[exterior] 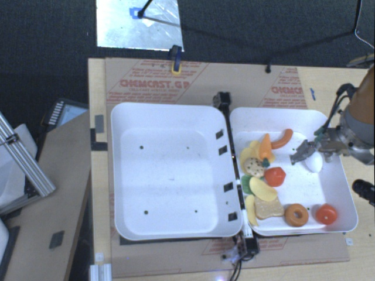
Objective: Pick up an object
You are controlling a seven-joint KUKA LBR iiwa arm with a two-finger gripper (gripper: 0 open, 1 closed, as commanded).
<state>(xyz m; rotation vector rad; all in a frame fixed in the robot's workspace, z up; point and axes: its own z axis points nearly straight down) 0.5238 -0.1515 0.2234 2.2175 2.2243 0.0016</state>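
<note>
Gripper (306,152), fingers apparently spread, hovered at right bin's (340,187) 2 o'clock by white egg (314,163): approach step, descent & closing probably next.

Protective sheet (153,78) reads, apparently, "CHEMCAST GP".

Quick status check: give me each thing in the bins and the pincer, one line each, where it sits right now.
Pincer: low over the right bin, beside a white egg.
Egg: lying in the bin.
Sausage: lying near the far wall.
Doughnut: flat, near wall.
Tomato: resting beside the doughnut.
Left bin: on the bench.
</note>
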